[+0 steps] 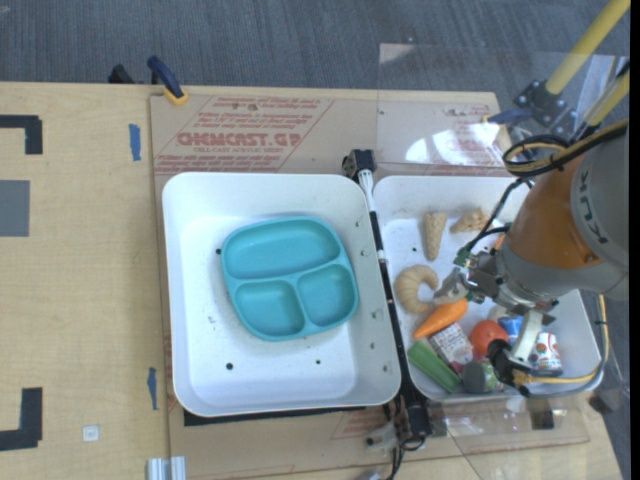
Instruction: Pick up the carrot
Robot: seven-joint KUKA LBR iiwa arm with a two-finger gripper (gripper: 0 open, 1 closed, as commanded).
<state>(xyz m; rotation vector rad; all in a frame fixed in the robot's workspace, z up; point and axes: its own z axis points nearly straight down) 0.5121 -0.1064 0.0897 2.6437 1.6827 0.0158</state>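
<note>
A teal divided plate (pixel 289 277) sits in the left bin (pixel 190 298). In the right bin (pixel 400 213), a croissant (pixel 415 283) lies just above the carrot (pixel 441 319), which rests on the bin floor. The hand (pixel 470 283) hovers just right of the carrot; whether it is parted I cannot tell.

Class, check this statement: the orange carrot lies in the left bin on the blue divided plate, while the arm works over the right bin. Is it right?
Not quite. The camera view shows the carrot in the right bin, beside the croissant, not on the blue divided plate, which sits in the left bin. The arm does work over the right bin.
</note>
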